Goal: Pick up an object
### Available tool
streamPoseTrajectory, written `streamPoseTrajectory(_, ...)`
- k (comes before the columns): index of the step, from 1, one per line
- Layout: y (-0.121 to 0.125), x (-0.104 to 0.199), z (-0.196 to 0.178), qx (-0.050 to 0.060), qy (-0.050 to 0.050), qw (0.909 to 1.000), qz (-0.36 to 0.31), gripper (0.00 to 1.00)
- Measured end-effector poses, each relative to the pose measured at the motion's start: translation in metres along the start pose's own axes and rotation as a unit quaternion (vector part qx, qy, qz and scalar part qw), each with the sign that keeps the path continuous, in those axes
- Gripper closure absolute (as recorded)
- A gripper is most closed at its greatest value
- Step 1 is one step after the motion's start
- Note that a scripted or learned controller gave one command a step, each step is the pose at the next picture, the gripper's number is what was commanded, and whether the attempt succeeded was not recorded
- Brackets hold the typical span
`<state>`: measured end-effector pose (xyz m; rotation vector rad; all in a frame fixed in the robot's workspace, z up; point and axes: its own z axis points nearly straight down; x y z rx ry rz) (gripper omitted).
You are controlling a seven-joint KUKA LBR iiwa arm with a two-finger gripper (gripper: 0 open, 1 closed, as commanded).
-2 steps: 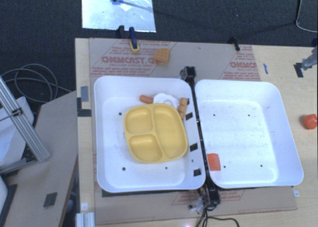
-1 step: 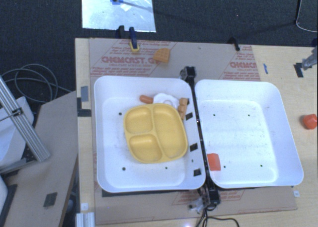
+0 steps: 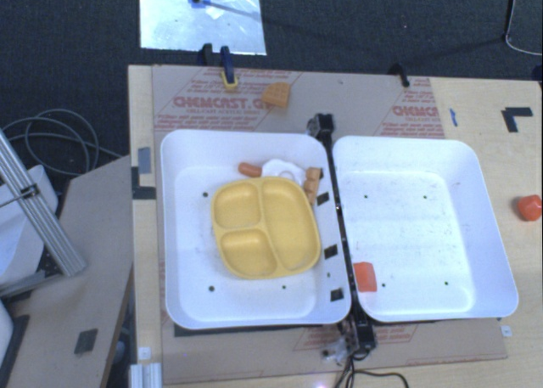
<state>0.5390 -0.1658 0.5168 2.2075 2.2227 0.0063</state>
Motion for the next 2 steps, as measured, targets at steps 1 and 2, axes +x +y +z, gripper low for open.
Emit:
streamPoseTrajectory(1, -0.0001, 0.0001, 0.0006, 0.001, 0.0, 1.0, 0.0, 0.0)
streamPoseTrajectory(2, -0.0001, 0.0001, 0.0006, 0.001, 0.0, 1.0, 0.0, 0.0)
